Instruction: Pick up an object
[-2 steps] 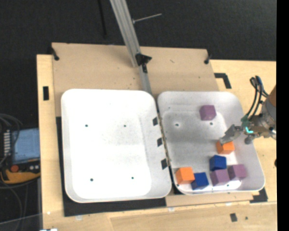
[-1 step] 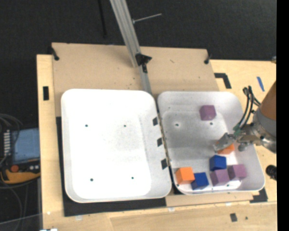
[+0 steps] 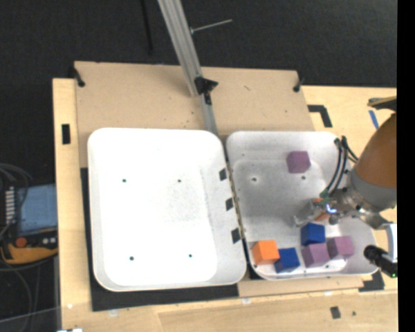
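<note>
Low over the right shallow white plastic bin (image 3: 263,151), the two-finger gripper (image 3: 317,213) hung just above a blue cube (image 3: 313,234), whether its jaws were apart or together I cannot tell.

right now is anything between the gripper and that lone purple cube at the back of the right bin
Nothing visible. The gripper sits low in the right bin, and bare bin floor lies between it and the lone purple cube. The other cubes, including the orange cube, are clustered on the near side, away from that path.
</note>
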{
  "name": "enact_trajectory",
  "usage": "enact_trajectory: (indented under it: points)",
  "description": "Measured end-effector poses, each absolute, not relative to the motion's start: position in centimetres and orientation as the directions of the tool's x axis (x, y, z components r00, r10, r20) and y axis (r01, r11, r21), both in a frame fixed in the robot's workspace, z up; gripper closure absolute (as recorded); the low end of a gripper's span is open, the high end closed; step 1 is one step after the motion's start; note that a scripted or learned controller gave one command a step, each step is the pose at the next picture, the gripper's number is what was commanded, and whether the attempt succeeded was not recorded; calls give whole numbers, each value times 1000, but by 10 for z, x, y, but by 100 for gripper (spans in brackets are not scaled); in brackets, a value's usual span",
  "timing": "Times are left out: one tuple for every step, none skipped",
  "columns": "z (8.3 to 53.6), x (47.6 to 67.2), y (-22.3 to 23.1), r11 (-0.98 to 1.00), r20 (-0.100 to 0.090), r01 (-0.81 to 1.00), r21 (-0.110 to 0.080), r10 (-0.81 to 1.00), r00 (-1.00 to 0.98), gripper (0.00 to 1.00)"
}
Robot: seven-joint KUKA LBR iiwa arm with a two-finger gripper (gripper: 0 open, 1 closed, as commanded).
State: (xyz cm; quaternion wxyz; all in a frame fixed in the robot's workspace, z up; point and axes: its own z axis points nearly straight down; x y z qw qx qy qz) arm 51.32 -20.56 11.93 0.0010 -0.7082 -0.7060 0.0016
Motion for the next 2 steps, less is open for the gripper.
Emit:
enact_trajectory:
  points:
    - [98, 514, -207, -4, -3, 1000, 3, 1000, 4, 0]
    - [110, 515, -209, -11, -2, 1000, 7, 1000, 11, 100]
